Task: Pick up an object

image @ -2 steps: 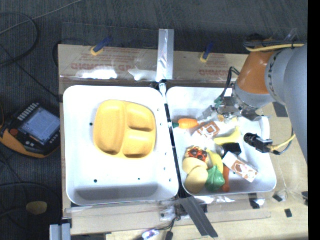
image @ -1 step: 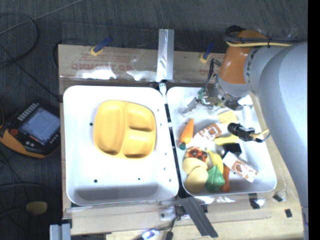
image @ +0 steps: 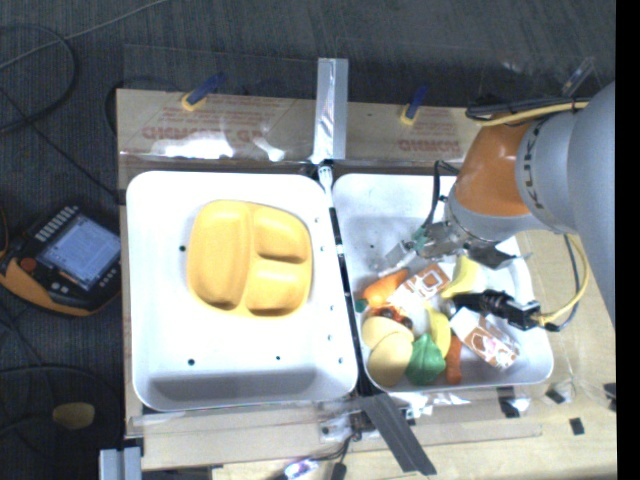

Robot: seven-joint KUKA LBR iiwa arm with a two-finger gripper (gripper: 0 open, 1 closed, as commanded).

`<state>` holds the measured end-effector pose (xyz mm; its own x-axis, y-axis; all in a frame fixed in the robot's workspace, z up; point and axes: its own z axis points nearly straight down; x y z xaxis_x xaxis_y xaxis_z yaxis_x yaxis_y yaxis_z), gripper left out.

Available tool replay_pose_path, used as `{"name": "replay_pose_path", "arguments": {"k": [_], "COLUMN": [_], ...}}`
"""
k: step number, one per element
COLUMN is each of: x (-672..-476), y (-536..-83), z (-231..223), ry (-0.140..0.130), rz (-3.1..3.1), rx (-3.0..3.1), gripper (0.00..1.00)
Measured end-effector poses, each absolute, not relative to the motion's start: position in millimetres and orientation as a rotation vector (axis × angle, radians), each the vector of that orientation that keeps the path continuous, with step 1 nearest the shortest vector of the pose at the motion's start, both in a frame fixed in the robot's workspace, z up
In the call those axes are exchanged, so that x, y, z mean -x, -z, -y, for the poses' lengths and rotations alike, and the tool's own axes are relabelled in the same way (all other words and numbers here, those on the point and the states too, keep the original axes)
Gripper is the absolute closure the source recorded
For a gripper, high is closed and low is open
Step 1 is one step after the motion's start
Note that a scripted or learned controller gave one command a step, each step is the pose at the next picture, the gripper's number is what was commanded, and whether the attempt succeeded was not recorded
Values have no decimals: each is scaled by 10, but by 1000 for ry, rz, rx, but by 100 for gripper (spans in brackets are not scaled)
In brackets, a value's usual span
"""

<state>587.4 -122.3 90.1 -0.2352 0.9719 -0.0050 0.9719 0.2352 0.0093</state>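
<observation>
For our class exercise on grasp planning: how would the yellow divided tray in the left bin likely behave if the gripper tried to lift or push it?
The yellow divided tray looks like smooth moulded plastic, so it is probably stiff, light and somewhat slippery. It lies alone on the left bin, so a push would likely slide it. It looks wide for the gripper, so a rim pinch may suit best.

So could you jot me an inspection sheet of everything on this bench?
Surface: bench bearing left bin and right bin, side by side.
Job's things: toy food pile in the right bin: green pear, pale round fruit, carrot, small cartons.
Clutter: yellow tray in the left bin.
Grippers: gripper low over the right bin's pile; arm from the right.
Cables: black cable on the floor, another on the arm.
Surroundings: handheld pendant on dark floor, left.
</observation>
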Motion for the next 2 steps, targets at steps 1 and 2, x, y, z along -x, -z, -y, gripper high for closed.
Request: {"name": "replay_pose_path", "arguments": {"k": [1,2], "x": [-5942,-5583], "y": [-1310,-1034], "z": [1596,1732], "ry": [2,-18], "rz": [-2360,-2303], "rx": [-2074,-2113], "gripper": [0,0]}}
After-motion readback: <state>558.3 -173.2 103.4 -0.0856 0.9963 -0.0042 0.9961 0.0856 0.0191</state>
